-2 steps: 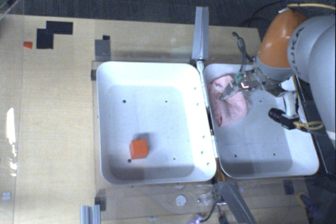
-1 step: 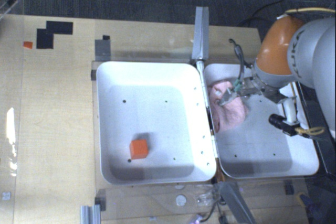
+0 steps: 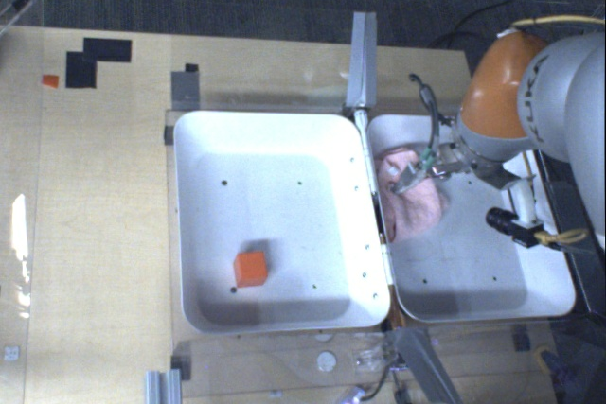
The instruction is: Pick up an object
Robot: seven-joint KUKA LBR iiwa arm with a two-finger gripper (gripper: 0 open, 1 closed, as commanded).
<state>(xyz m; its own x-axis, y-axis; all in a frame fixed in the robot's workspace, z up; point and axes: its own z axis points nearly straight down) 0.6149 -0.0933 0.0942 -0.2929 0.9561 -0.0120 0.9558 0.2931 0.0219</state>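
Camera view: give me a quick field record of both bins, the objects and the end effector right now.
left bin: holds an orange block near its front
right bin: holds a pink cloth against its left wall
end effector: over the pink cloth's upper part, touching or just above it
grasp: cannot tell
arm: enters from the right, orange band above the wrist

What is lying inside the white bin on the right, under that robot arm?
A crumpled pink cloth lies by the right bin's left wall, with the pincer down on it. Whatever is beneath the cloth or under the arm is covered.
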